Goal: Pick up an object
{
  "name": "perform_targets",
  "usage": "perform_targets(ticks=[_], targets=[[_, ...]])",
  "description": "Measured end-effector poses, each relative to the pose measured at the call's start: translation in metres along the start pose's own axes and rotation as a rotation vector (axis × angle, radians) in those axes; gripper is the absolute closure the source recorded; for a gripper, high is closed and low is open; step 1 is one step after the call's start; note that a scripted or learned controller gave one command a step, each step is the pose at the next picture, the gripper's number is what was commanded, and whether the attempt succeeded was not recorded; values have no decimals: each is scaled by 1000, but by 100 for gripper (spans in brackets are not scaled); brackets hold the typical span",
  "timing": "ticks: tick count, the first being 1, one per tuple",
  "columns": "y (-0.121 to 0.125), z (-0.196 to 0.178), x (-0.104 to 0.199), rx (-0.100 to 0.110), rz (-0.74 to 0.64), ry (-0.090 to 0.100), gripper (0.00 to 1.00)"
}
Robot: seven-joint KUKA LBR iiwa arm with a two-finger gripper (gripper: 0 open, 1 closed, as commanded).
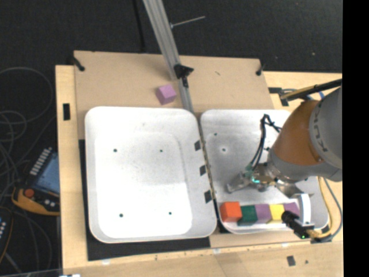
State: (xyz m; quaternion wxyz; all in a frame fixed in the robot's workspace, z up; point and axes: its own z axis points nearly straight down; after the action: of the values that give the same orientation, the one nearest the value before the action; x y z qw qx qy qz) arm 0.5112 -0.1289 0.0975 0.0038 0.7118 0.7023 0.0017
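Two white bins side by side on the desk [144, 79]: left bin [98, 172], right bin [230, 131]. Arm [311, 137] comes in from the right, over the right bin, orange band above wrist.

Gripper [242, 183] sits low over the right bin's middle, pointing left, just above the block row. Fingers: can't tell how far open — blurred metal, wrist hides most of it. Nothing visibly between them.

Blocks lined up along the right bin's near edge, touching one another, L to R:
- orange block [232, 211]
- green block [249, 214]
- purple block [263, 213]
- yellow block [277, 213]
- pink/magenta bit [291, 208] at the row's right end, partly hidden by arm hw, shape unclear

Gripper is near the orange and green blocks but apart from them, no contact visible.

1 stray lilac block [166, 94] lies on the desk outside the bins, beyond the left bin's far edge, just beside the slanted metal rail [164, 30].

Cables [23, 131] and a pendant [40, 180] lie off the desk's left side.
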Motion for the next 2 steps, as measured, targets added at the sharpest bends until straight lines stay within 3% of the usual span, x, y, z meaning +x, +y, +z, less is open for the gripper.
perform_targets(ticks=[2], targets=[[0,0,0,0,2,0,0]])
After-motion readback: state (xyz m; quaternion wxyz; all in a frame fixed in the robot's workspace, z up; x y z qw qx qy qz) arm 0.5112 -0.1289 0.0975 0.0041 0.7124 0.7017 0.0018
